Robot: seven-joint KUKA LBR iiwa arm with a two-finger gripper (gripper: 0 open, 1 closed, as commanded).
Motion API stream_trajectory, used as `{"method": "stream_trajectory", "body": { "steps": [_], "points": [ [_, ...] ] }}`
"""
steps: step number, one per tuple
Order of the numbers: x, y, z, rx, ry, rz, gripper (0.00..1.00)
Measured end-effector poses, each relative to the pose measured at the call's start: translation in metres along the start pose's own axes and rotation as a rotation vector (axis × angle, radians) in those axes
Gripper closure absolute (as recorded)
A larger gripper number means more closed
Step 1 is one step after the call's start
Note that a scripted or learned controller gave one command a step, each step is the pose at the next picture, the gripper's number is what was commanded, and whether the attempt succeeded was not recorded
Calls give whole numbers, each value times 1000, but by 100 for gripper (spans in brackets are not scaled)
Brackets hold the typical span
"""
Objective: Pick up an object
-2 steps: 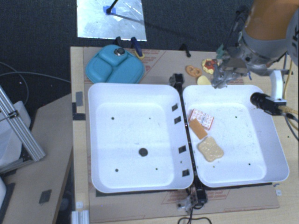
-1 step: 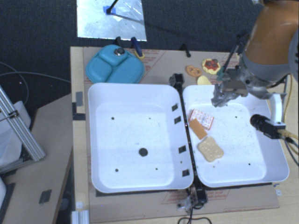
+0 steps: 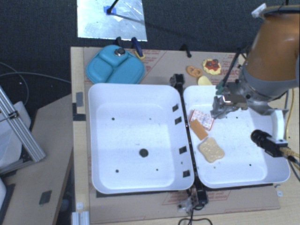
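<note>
**Gripper low in the right bin, right beside the packet**

Here we are over the right bin [image 3: 243, 178], and the gripper [image 3: 219, 110] sits down low near that bin's far left part, the grey arm with its orange band reaching in from the right. Just to its left lies a red-and-white packet [image 3: 202, 118], very close, though contact is hard to call from up here. Whether the gripper is spread or closed, I cannot tell, and nothing shows clamped in it.

Tucked against the packet's near edge is an orange block [image 3: 198, 131], lying at a slant by the bin's left wall. Nearer the camera, a toy bread slice [image 3: 211, 149] rests flat on the bin floor, apart from the gripper.

The left bin [image 3: 101, 139] shows a small dark spot [image 3: 144, 153] on its floor. Beyond the bins, on the tabletop [image 3: 161, 64], sit a blue divided plate [image 3: 116, 65], a toy pretzel [image 3: 193, 71], a toy pizza [image 3: 212, 66] and a pale yellow piece [image 3: 204, 81].
</note>
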State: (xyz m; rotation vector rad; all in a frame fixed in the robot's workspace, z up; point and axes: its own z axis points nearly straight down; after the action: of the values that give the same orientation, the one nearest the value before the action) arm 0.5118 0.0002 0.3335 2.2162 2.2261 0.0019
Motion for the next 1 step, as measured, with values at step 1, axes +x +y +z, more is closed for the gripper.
{"method": "stream_trajectory", "body": {
  "steps": [1],
  "points": [
    [-7, -26, 20, 1, -1, 4, 100]
  ]
}}
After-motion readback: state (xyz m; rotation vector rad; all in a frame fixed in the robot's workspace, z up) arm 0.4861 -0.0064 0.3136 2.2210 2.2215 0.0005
